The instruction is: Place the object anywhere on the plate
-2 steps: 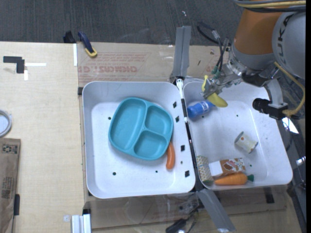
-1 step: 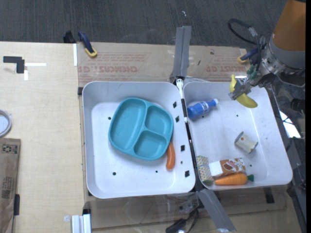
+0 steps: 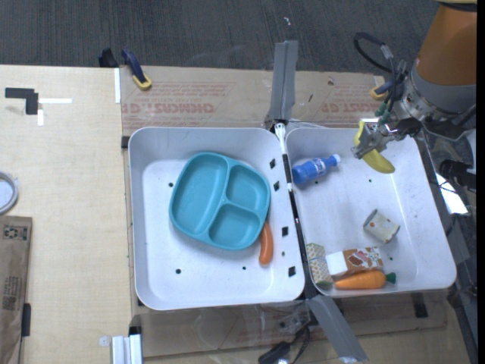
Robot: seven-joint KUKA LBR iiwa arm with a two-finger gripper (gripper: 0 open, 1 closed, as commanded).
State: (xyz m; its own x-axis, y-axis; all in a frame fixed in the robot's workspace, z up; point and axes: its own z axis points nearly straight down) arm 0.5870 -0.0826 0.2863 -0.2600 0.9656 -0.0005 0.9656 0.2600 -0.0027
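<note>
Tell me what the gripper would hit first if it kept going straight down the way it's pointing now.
Most likely the yellow banana, lying right under the gripper in the right bin. Height is hard to judge from this slanted view, so it may already be touching it.

One fixed camera looks down at a slant from above the bench [image 3: 61, 150], far enough to take in both bins: left bin [image 3: 151, 279] mid-frame, right bin [image 3: 424, 271] lower right, dark floor [image 3: 189, 14] across the top.
</note>
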